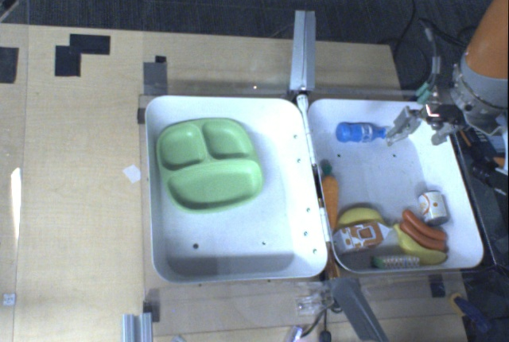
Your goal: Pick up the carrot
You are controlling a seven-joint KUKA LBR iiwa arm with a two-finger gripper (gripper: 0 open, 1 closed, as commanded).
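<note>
The orange carrot (329, 197) lies lengthwise against the left wall of the right bin (374, 173), its green top pointing toward the back. My gripper (419, 130) hovers over the back right of that bin, well to the right of the carrot and further back. Its two fingers stand apart, open, with nothing between them. One fingertip (398, 130) is close to the cap end of a blue bottle (358, 131).
A green divided plate (208, 161) sits in the left bin (238, 253). At the front of the right bin are a yellow fruit (359, 216), a small carton (366, 238), sausages (422, 231), a can (433, 207) and a banana (425, 255).
</note>
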